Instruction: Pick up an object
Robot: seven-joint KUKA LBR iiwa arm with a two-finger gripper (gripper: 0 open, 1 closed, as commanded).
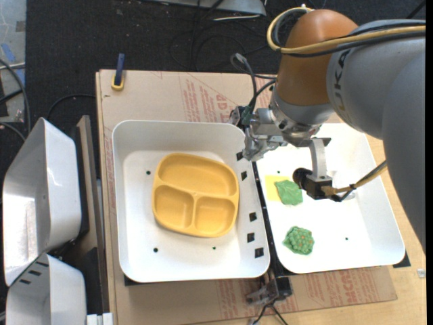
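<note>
Two candidates lie in the right bin (358,202), a flat green piece (289,193) at four o'clock from the tool (256,144) and a green ball (299,240) at five, so the tool, released or clenched I cannot tell, should centre over one before lowering.

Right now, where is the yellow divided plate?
In the camera view, the yellow divided plate lies flat in the middle of the left bin, on the view's left, next to the right bin.
</note>
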